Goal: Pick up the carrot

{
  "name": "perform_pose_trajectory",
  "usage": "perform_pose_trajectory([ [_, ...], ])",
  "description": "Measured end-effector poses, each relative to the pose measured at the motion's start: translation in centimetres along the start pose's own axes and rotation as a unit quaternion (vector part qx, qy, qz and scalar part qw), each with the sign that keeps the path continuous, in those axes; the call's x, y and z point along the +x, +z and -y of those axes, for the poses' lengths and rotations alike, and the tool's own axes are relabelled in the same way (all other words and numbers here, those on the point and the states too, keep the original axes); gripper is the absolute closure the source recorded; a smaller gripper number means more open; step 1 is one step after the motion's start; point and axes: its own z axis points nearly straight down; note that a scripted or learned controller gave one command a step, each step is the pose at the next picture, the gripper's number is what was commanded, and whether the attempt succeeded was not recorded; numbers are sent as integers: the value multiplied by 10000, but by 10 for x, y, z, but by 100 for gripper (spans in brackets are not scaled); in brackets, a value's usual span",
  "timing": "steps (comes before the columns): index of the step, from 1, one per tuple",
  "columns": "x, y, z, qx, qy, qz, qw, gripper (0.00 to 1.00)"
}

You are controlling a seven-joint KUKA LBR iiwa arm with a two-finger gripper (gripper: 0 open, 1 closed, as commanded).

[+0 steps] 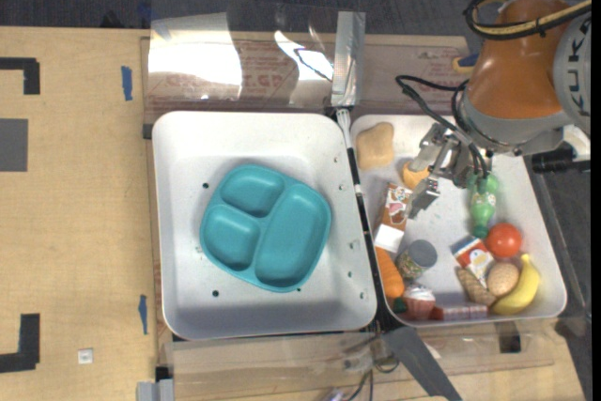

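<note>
Several items crowd the carrot [390, 271]; the fingers [427, 194], seemingly spread, hover well apart above.

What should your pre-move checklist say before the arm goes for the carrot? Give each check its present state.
1. Carrot located, lower left of the right bin: ok.
2. Hand above the carrot: not ok, it sits further up the bin.
3. Hand free of any load: cannot tell.
4. Room around the carrot: not ok, the bin wall and a small carton crowd it.
5. Carrot fully in view: not ok, the carton hides its upper end.
</note>
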Motion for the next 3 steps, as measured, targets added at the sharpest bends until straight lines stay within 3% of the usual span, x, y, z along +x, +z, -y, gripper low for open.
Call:
perform_pose_trajectory([
  [1,-50,70,4,-56,92,144,9998,0],
  [2,-74,75,-4,-58,84,153,9998,0],
  [3,-85,76,7,-111,2961,135,9550,0],
])
